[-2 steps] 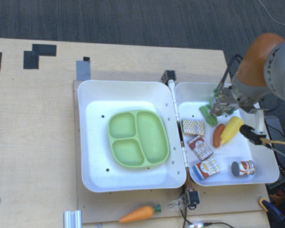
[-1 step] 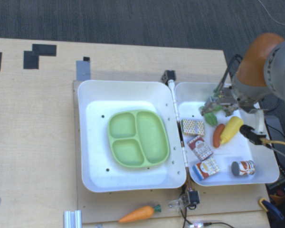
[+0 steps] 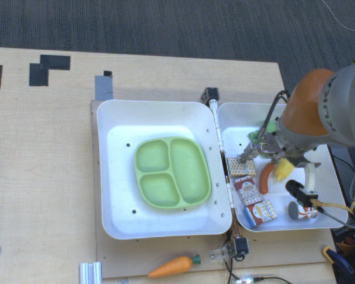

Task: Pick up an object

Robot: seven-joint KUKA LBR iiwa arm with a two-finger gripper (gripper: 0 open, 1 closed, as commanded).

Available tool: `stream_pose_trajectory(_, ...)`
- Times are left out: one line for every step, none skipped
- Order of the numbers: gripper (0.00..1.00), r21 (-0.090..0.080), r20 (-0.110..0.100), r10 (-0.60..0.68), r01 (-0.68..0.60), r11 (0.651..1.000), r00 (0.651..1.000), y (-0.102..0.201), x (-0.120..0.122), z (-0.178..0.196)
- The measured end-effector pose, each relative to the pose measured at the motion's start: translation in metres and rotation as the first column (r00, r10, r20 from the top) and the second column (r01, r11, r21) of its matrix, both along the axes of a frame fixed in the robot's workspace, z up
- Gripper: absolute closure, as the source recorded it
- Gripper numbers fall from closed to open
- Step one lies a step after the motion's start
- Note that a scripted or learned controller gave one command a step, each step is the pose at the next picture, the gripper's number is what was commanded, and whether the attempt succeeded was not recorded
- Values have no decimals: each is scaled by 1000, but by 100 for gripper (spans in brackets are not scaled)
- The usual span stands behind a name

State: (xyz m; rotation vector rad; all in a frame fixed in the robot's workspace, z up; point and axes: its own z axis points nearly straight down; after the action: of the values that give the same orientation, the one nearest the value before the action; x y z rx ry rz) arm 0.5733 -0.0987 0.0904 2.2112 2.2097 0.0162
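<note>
Gripper (image 3: 250, 153) — grip state unclear — hangs over the right bin (image 3: 236, 123), hemmed by sausage (image 3: 263, 179), cartons (image 3: 252, 199).

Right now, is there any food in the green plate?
Empty. The green divided plate lies flat in the left bin, and all three compartments show bare green. The toy carrot lies outside on the bench.

This was a robotics lab: a plywood bench (image 3: 41, 158) on grey carpet (image 3: 165, 16), black tape marks (image 3: 47, 68) at its far left, loose cables (image 3: 248, 271) near, and toy food in the right bin (image 3: 331, 176).
</note>
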Motion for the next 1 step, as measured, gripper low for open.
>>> stream_pose_trajectory(100, 2, 8, 2, -2, 1000, 1000, 2, 3, 13)
